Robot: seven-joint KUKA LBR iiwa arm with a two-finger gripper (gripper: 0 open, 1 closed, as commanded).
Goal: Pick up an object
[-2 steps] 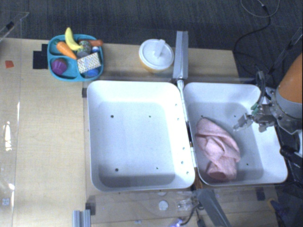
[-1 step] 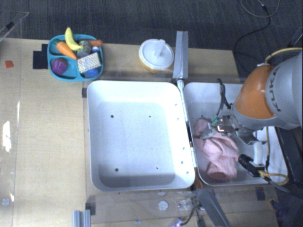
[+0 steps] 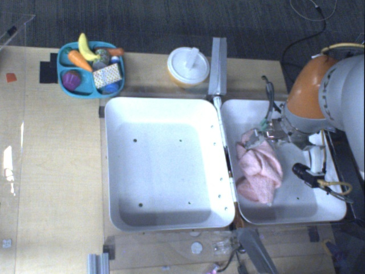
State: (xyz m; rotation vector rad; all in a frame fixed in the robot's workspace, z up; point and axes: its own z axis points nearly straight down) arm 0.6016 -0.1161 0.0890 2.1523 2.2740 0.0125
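Observation:
A crumpled pink cloth (image 3: 259,167) lies in the right white bin (image 3: 325,210), against its left wall. My gripper (image 3: 263,133) hangs over the cloth's upper end, right at a raised fold that points up toward it. The grey arm with its orange band (image 3: 305,93) reaches in from the right and covers the bin's upper right part. I cannot make out whether the cloth is gripped.
The left white bin (image 3: 165,158) sits beside the right one. Behind it on the bench stand a blue tray of toy food (image 3: 91,67) and a yellow bowl with a white lid (image 3: 188,66). A metal post (image 3: 217,67) rises between the bins.

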